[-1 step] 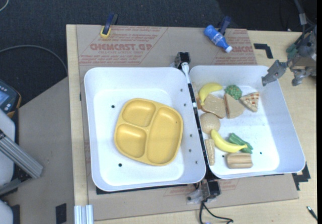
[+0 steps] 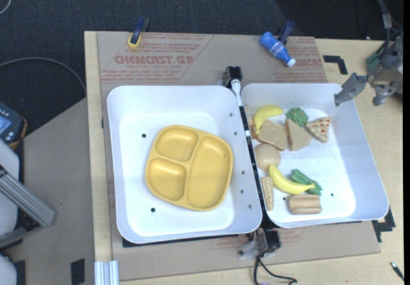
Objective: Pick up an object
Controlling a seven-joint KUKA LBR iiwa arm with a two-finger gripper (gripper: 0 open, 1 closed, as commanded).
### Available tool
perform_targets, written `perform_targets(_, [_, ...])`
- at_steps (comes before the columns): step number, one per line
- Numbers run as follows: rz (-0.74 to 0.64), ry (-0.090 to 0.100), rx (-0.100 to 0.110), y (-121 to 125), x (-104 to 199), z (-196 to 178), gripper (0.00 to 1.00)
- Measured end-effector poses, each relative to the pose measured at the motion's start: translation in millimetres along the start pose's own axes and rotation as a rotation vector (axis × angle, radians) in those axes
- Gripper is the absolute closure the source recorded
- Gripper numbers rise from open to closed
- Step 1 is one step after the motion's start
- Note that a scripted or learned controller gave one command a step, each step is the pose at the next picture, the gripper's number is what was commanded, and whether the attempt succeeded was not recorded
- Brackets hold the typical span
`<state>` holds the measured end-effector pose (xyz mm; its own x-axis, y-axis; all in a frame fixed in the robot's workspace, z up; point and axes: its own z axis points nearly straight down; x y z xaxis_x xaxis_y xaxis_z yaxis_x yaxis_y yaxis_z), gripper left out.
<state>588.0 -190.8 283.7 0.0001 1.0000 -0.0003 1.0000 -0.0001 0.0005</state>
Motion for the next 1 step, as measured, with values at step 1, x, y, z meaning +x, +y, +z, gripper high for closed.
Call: perform_targets(1, [-0.001,0.003,0.008,2.4,5.8,62.3,0.00])
